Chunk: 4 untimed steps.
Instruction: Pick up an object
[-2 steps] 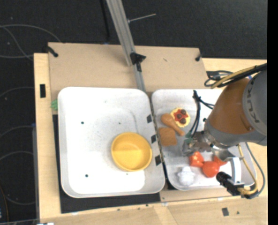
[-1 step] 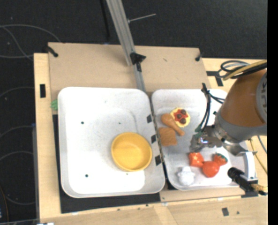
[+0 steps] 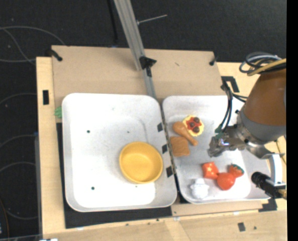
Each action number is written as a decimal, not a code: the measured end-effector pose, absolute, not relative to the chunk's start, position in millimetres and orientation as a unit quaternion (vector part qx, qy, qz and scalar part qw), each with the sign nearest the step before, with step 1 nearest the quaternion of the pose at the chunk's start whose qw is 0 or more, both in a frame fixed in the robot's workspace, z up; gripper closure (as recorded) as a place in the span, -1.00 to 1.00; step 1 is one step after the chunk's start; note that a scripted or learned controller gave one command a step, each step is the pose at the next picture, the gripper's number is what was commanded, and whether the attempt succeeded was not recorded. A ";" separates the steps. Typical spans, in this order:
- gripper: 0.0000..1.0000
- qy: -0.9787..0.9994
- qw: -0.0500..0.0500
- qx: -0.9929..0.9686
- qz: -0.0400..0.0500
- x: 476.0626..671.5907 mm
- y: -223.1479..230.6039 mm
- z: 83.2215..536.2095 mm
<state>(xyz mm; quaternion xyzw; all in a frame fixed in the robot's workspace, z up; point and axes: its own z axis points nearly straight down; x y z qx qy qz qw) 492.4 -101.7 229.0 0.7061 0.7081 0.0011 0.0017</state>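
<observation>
Red toy piece point(image 3: 210, 170), the nearest candidate for a pick, lies on the floor of the right bin point(image 3: 201, 106), just beside a red tomato-like toy point(image 3: 228, 177) with a green top and near a small white object point(image 3: 200, 189) toward the bin's front edge. Further back in the same bin sit a brown drumstick-shaped toy point(image 3: 183, 131), a tan block point(image 3: 179, 146) and a yellow tart with red berries point(image 3: 194, 125). The left bin point(image 3: 108, 109) bears a yellow bowl point(image 3: 140, 162). The gripper point(image 3: 217, 147) hangs over the right bin, above bare floor between the tart and the red pieces; nothing shows between its fingers, but how far apart they stand I cannot tell, since the head is small and dark against its own shadow. The step in hand looks like the approach, before any grasp. The next move probably calls for a short shift toward the front of the bin, then a straight descent centred on a single piece, because the red toys lie close enough together that a finger could land on the neighbour.
</observation>
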 end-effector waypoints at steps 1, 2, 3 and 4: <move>1.00 0.708 0.003 0.706 0.002 499.3 -111.1 278.9; 1.00 0.710 0.001 0.704 0.001 535.2 -66.7 279.8; 1.00 0.709 0.001 0.705 0.000 553.3 -21.1 266.2; 1.00 0.709 0.001 0.705 0.001 576.5 30.1 265.3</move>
